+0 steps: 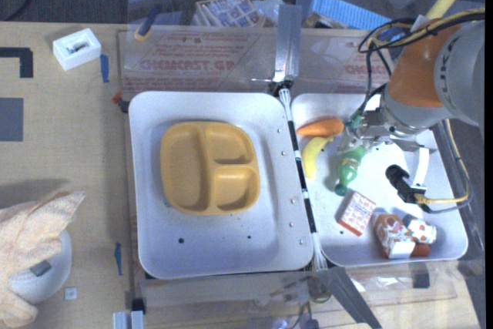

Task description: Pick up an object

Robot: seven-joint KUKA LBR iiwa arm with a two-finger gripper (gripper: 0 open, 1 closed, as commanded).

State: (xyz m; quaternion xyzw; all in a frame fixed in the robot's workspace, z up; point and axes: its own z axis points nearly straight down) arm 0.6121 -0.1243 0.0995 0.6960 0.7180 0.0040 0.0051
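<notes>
Gripper [360, 136] hangs low inside the right bin [454, 227], at the end of the grey arm with the orange band. From where I stand I cannot tell if it is open or shut, and I see nothing held in it.

Right under it, almost touching, lies the green bottle [348, 169]. Its top end points up at the gripper and its fat end points away. I think this is the thing to go for, since it is the closest.

It looks like a small plastic toy, so I guess it is light and hard, not squishy. It is round and smooth, so it may roll or slip out. The best place to grab looks like the middle of its body, squeezing across the thin way, not the little top.

Just beside the gripper, on the side away from the arm, lie a yellow banana [306, 154] and an orange carrot [320, 127]. They are close together.

A bit past the bottle sits a red and white box [356, 213], and past that a red and white carton [400, 235].

Far off, in the left bin [200, 239], rests a yellow tray [209, 166] with three parts
</notes>
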